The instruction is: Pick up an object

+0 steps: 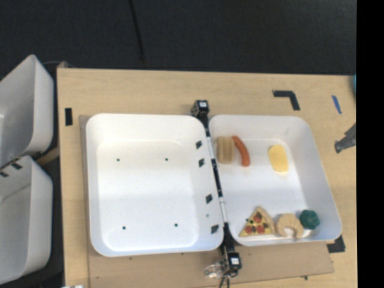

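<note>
The right bin holds several toy foods. A tan bun and an orange-red sausage lie side by side near its upper left. A yellow piece lies to their right. Along the front wall sit a pizza slice, a tan pastry and a green lump. A dark part of my gripper pokes in at the right edge, outside the right bin and apart from every object.
The left bin shows bare white floor. Small black clips sit at the ends of the seam between the bins. White containers stand off the bench's left edge.
</note>
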`<state>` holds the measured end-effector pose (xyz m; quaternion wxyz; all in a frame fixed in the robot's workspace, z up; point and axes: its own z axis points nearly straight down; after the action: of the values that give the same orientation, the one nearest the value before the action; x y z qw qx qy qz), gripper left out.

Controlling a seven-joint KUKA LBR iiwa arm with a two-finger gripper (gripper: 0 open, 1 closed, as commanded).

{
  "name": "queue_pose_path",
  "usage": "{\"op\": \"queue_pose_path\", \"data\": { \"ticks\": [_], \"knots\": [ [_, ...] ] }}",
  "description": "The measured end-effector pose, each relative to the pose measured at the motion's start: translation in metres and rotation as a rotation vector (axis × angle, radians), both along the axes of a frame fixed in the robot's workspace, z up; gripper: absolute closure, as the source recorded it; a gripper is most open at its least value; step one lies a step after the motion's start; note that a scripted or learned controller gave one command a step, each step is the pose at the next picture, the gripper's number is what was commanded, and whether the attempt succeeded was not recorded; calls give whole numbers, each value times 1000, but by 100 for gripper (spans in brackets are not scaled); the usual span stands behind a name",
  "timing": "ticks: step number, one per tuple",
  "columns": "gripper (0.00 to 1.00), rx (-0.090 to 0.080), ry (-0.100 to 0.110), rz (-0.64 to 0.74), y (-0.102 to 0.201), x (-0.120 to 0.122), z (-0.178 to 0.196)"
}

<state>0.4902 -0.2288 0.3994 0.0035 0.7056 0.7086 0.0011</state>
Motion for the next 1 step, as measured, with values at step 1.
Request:
{"op": "queue_pose_path", "data": {
  "ticks": [1],
  "knots": [
    [0,1,0,3,43,0,44]
  ]
}}
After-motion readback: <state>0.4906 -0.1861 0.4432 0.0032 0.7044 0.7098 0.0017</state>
